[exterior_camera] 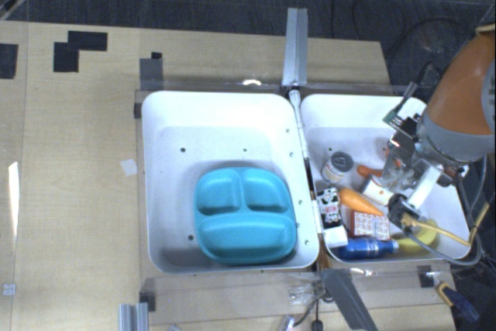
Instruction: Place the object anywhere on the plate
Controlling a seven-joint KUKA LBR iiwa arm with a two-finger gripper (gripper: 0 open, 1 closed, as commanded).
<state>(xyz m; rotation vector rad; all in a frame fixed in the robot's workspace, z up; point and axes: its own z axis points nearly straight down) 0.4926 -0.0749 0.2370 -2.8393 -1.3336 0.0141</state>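
Note:
A blue plate (245,215) with three compartments lies in the left bin (167,167), toward its front. My gripper (397,184) is low over the right bin (349,124), among the cluttered objects. Just beside it are a small white block (377,191) and an orange carrot (361,202). The wrist hides what lies directly under the gripper.
The right bin also holds a small round can (339,164), a black-and-white patterned item (330,205), a red patterned box (370,225), a blue bottle (364,248) and a yellow object (424,229). A metal divider (304,159) separates the bins.

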